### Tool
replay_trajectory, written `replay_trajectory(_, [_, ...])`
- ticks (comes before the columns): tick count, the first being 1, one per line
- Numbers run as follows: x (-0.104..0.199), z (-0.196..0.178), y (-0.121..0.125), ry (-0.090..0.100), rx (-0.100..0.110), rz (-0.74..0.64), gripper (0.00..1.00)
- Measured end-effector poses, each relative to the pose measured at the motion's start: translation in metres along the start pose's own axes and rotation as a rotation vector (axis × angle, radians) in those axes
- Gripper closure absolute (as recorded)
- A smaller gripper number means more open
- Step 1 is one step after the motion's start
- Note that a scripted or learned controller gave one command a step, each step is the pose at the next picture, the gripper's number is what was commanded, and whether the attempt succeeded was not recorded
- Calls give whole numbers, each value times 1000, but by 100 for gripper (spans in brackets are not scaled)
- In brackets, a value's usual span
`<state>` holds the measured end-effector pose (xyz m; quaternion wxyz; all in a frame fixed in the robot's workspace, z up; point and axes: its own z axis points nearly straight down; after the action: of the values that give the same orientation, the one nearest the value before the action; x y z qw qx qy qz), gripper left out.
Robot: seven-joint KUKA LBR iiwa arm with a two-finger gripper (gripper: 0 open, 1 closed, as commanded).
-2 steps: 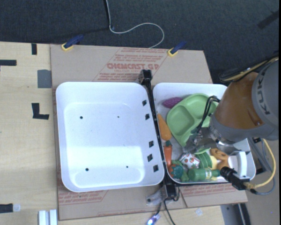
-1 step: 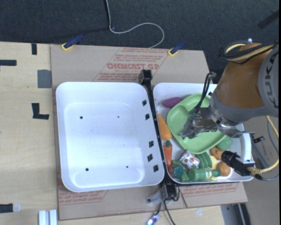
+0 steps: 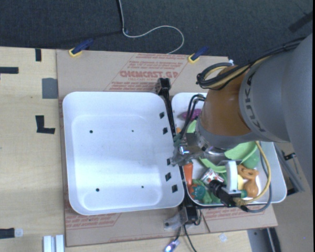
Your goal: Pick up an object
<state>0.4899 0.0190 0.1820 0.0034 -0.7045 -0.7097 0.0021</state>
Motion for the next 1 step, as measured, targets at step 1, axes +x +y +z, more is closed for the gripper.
replay_trajectory(1, [52, -176, -6, 2, -22, -3, 100])
